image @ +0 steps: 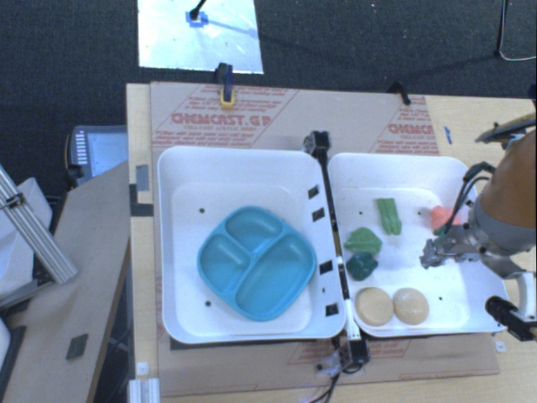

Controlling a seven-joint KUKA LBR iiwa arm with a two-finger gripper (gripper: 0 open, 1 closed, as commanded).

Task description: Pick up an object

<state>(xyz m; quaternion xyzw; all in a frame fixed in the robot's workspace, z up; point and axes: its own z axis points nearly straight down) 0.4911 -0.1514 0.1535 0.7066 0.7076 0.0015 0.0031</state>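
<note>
Arm over the right bin point(457, 175), gripper point(432, 254) low above its floor near the toy food.

The gripper sits at the bin's right-centre; whether its fingers are apart or together cannot be told, and nothing is seen between them. In that bin a long green piece point(388, 216), ridged like a bean pod, lies with its long axis running nearly up and down the view. Below it are a leafy green lump point(362, 240) and a darker teal lump point(362, 265), touching each other. Two smooth, round, cream-coloured buns point(393, 306) lie side by side at the near edge. A small orange-pink piece point(441, 217) lies near the gripper. The left bin point(180, 191) holds a glossy blue plastic plate point(256, 263) with three compartments, turned diagonally. Cardboard point(277, 112) under the bins reads "CHEMCAST GP" in red.
</note>
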